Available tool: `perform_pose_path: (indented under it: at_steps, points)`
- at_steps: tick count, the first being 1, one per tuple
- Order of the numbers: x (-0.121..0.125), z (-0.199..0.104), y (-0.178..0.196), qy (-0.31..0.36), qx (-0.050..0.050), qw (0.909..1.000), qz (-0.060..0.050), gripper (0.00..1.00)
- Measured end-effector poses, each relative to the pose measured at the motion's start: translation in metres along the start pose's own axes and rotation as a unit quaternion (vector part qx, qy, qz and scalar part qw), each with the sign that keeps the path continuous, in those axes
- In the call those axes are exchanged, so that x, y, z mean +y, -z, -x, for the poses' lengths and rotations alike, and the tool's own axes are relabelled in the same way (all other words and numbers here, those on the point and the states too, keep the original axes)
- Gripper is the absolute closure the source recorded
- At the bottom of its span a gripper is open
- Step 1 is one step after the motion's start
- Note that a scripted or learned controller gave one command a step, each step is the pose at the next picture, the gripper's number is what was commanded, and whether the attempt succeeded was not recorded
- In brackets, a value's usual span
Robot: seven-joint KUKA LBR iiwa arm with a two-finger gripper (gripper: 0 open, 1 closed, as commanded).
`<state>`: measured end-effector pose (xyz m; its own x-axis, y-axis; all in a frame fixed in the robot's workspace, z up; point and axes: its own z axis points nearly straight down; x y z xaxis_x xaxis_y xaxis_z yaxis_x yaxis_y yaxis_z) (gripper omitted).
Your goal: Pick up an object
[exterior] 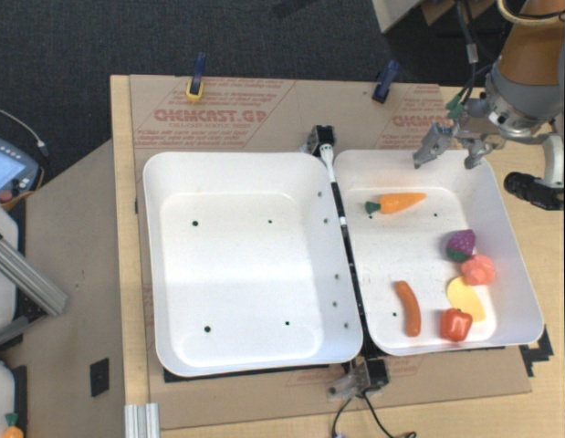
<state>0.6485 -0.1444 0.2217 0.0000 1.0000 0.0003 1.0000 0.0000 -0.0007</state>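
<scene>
I am hovering my claw (pixel 454 147), spread and gripping nothing, above the right bin (pixel 512 245), with the carrot (pixel 401 203) and every other toy lying unpicked.

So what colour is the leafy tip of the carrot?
Green, on the orange toy carrot, seen in the camera view.

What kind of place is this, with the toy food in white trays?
Probably a robotics lab test bench: a robot arm reaches over two white bins, clamps pin down a cardboard sheet, and toy food like a carrot serves for practice.
</scene>
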Motion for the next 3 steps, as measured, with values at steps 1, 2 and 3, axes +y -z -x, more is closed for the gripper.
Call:
perform_pose_path:
  at_steps: [1,2,3]
  points:
    - [-0.021,-0.053,-0.118,0.002,0.002,1.0000,-0.006,0.00]
    - [0.019,0.029,-0.138,-0.002,-0.002,1.0000,0.003,0.00]
    - [0.018,-0.005,-0.137,0.001,0.000,1.0000,0.000,0.00]
